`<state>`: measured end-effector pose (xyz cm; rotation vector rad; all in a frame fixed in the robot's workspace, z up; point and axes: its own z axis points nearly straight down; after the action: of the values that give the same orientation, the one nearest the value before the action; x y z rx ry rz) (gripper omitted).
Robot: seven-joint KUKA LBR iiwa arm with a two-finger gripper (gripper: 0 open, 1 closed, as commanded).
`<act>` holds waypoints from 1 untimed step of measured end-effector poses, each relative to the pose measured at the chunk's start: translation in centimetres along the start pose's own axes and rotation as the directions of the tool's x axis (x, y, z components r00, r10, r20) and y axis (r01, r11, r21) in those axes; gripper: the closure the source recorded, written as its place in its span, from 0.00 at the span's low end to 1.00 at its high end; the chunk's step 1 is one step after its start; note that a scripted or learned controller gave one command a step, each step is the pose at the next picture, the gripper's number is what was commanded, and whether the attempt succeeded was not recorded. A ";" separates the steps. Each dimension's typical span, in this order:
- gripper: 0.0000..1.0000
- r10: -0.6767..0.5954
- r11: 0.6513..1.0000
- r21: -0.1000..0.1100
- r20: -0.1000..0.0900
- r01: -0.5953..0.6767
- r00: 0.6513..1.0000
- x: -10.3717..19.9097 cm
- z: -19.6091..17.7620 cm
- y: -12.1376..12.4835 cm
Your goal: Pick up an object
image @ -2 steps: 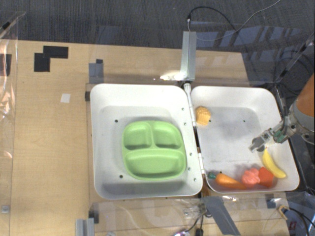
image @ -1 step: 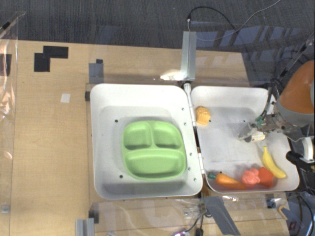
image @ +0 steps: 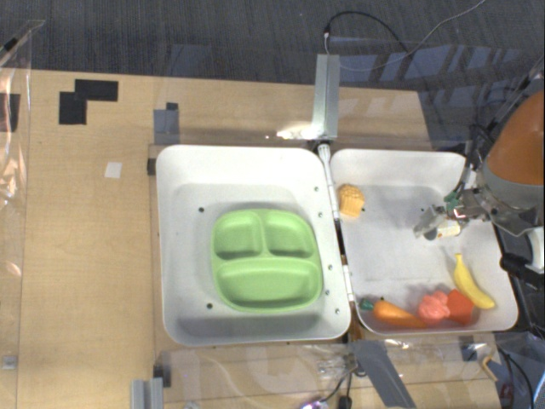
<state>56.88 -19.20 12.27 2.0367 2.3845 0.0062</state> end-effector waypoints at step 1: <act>1.00 -0.002 1.000 -0.006 0.002 0.002 1.000 0.0 -1.2 0.2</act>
<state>57.09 -19.16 13.45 2.0309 2.3823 0.0120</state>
